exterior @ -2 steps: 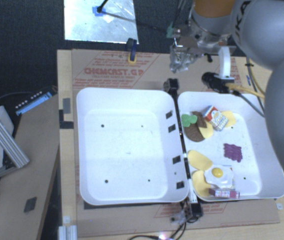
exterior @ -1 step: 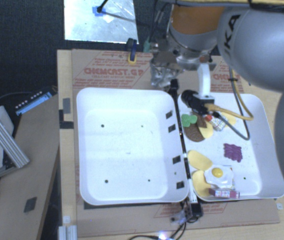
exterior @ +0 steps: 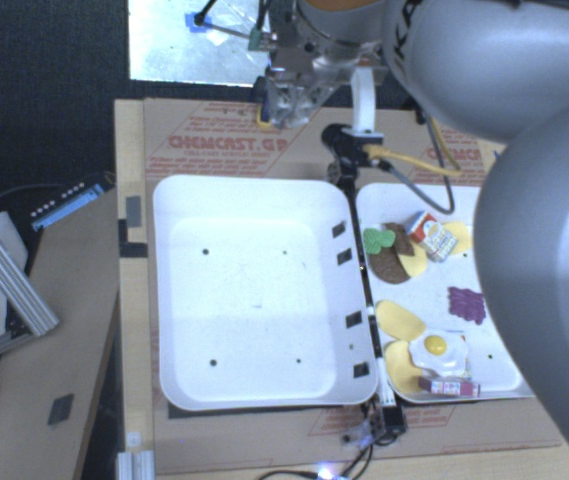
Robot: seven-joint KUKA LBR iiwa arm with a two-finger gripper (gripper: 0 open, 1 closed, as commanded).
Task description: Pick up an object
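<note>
My gripper [exterior: 282,100] hangs over the cardboard behind the left bin [exterior: 169,298], away from all the objects. The right bin [exterior: 499,383] holds small toy foods. A green piece [exterior: 374,238] and a brown disc [exterior: 392,265] lie near its back left. Beside them sits a red and white carton [exterior: 432,236]. A purple grape bunch [exterior: 467,304] lies further right. Toward the front are a yellow slice [exterior: 400,318], a fried egg [exterior: 437,348] and a red and white bar [exterior: 450,387]. The arm hides the bin's right side.
The two bins meet at a ridge with black clips [exterior: 354,318]. Brown cardboard [exterior: 214,143] lies under and behind the bins. A metal rail [exterior: 9,278] and a blue strip [exterior: 64,203] sit off the bench to the left.
</note>
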